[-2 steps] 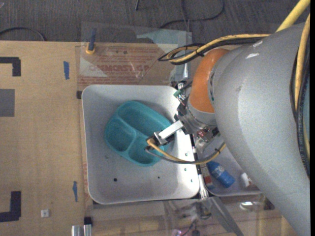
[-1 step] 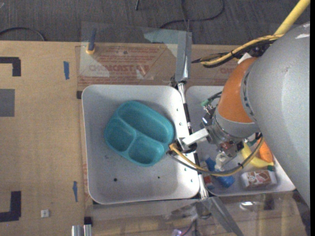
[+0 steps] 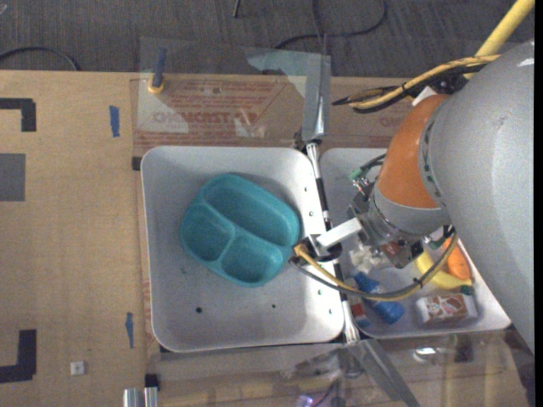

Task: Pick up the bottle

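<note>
In the left bin, a smooth white shallow tray with rounded corners, lies a teal plastic plate with three compartments, tilted across the far half of the floor. The right bin touches it along a shared rim. Over that bin hangs the arm, a broad matte grey shell with a glossy orange band above the wrist, reaching in from the right and bent downward. The gripper sits low over the bin's left half; whether its pincer is apart or together cannot be told. Yellow cable loops beneath it. Which item is the bottle cannot be told. Near the bin's near edge lie small blue pieces, a flat printed card and a rounded orange object.
</note>
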Tool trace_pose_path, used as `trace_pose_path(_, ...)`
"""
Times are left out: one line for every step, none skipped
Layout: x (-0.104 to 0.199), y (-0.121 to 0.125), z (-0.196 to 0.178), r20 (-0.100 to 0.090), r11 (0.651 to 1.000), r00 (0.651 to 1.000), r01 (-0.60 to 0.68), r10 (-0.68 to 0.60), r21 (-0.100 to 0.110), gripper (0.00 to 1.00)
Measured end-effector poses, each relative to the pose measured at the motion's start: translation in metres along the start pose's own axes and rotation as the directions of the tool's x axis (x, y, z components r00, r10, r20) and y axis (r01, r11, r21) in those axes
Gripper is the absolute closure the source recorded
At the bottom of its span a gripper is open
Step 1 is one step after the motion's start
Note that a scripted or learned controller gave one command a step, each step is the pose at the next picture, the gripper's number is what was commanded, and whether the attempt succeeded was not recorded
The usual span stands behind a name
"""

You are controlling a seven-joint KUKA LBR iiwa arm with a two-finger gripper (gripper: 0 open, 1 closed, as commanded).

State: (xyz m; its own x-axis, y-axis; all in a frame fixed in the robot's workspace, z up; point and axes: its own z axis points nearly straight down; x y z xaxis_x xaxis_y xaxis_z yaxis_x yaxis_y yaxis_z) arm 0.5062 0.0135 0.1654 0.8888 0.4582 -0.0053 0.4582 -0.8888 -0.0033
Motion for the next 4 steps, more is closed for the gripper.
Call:
trace_pose_path(-0.053,0.043,-0.018,-0.001,0.968,0.968,-0.252,0.252,0.001,1.00)
trace_pose_path(-0.120,0.172,0.054,-0.003,0.998,0.998,-0.070,0.070,0.001,1.00)
trace_pose_path(-0.120,0.173,0.053,-0.004,0.998,0.998,-0.069,0.069,0.000,0.00)
trace_pose_path(-0.025,0.146,0.064,-0.003,0.979,0.979,-0.206,0.206,0.000,0.00)
